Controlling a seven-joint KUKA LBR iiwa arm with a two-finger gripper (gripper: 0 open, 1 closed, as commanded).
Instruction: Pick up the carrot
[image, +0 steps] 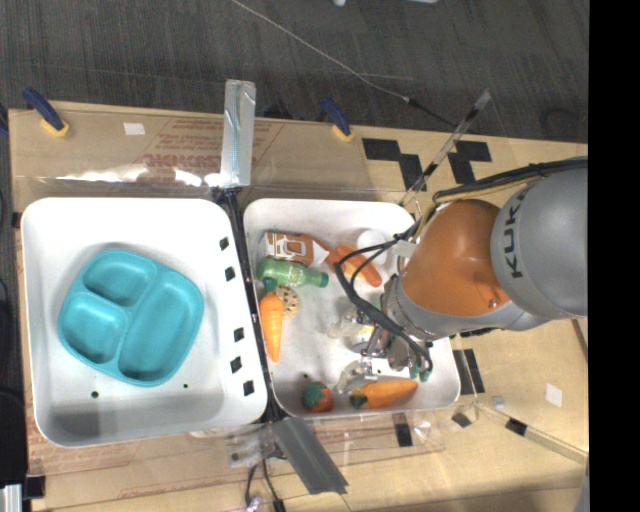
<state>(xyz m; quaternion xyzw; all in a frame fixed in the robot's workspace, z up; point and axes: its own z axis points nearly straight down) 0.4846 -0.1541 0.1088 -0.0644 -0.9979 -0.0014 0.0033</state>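
Orange marks three carrot-like toys in the right bin (300, 210); my jaws (385, 360) hang just above the carrot (385, 392) lying against the near wall. I cannot tell how far open they are. I'd descend straight, straddle its width at mid-length, and keep clear of the wall and the strawberry-like toy (318, 398) beside it.

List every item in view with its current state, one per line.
gripper: low in the right bin, beside a carrot; grip unclear
carrot by gripper: lying flat at the bin's near wall
carrot by divider: lying lengthwise, untouched
green bottle: on its side
teal tray: upright in the left bin, nothing in its compartments
right bin: holding the toys
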